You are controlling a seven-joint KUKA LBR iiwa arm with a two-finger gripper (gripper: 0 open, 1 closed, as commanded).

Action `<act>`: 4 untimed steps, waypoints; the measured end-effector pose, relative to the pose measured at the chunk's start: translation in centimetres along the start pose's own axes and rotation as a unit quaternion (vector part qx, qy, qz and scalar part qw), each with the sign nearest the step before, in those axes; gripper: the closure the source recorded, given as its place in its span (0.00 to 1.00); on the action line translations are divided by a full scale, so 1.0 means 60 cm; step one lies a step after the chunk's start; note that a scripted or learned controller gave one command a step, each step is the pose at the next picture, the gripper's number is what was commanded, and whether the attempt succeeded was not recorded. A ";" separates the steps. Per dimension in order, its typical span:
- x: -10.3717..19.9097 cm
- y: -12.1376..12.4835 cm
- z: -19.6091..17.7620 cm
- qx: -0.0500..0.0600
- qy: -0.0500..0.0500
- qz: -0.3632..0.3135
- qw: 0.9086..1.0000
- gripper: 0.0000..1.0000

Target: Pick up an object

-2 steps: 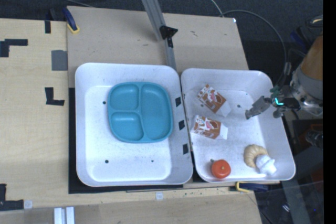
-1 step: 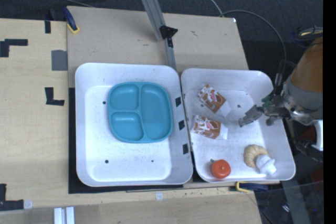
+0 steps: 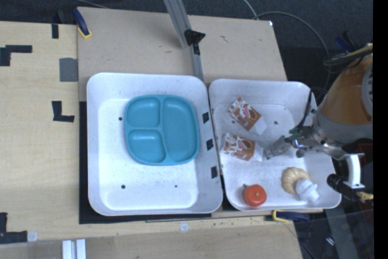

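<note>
The counter carries 2 white bins side by side. The left bin holds a blue divided plate near its far edge. In the right bin, 2 red-and-white packets lie near the left wall, one behind the other. A red round object and a beige-and-white object sit along the near edge. The claw hangs low over the middle of the right bin; I cannot tell its state, and nothing is seen inside it.
</note>
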State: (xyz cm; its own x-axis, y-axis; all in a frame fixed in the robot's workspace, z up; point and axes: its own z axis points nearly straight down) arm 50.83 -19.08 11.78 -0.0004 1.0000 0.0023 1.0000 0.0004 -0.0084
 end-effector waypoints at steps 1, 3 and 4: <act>0.000 0.000 0.049 -0.004 -0.002 0.000 1.000 0.00; -0.001 -0.001 -0.039 -0.005 -0.002 0.000 1.000 1.00; -0.010 -0.007 -0.113 -0.006 -0.002 0.000 1.000 1.00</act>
State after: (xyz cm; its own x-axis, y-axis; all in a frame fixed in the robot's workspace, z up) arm 50.45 -19.72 18.57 -0.0005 1.0000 -0.0017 1.0000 0.0005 0.0027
